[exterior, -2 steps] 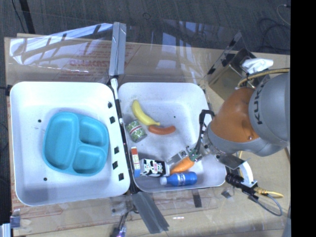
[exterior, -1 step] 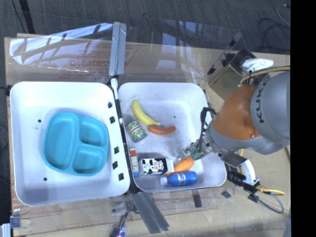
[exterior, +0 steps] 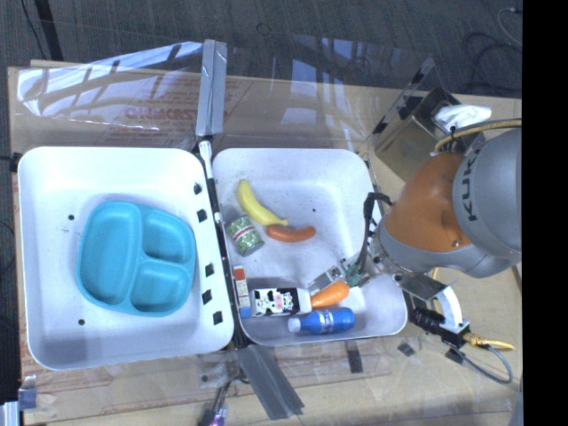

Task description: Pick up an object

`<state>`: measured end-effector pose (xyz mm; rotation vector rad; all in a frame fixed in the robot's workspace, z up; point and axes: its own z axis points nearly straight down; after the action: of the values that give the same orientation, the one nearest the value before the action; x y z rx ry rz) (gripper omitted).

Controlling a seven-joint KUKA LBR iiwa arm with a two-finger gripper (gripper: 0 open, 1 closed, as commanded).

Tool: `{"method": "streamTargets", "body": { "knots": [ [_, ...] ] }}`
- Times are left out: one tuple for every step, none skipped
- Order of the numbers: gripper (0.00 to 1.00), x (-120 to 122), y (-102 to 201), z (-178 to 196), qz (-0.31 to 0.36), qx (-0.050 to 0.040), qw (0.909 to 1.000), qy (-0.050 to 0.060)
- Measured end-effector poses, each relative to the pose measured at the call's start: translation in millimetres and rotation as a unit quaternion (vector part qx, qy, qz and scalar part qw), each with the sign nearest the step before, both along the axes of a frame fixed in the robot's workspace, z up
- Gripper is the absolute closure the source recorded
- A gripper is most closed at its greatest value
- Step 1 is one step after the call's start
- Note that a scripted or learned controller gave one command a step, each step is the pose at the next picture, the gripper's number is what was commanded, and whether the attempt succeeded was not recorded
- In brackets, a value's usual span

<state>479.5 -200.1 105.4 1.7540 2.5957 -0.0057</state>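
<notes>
The right bin [exterior: 293, 162] holds a yellow banana [exterior: 256, 206], an orange-red sausage [exterior: 291, 232], a small green can [exterior: 243, 234], a black-and-white milk carton [exterior: 273, 301], an orange carrot [exterior: 329, 294] and a blue bottle [exterior: 325, 321] lying on its side. My gripper [exterior: 350, 272] reaches in from the right and hangs low at the bin's right side, just above the upper right end of the carrot. Nothing visibly sits in its grasp.
The left bin [exterior: 44, 185] holds a blue divided tray [exterior: 136, 258]. A grey divider bar [exterior: 209, 87] runs between the bins at the back. The arm's orange and grey body [exterior: 444, 220] overhangs the right bin's right wall. Cables [exterior: 461, 335] lie at the bench's front right.
</notes>
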Motion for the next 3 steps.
{"method": "streamTargets", "body": {
  "knots": [
    [0.0,-1,15,-12,-0.03,0.0033,0.9995,0.001],
    [1.0,0,16,-2,-0.027,0.0034,0.9996,0.001],
    [0.0,0,15,-2,-0.027,0.0031,0.9996,0.001]
  ]
}}
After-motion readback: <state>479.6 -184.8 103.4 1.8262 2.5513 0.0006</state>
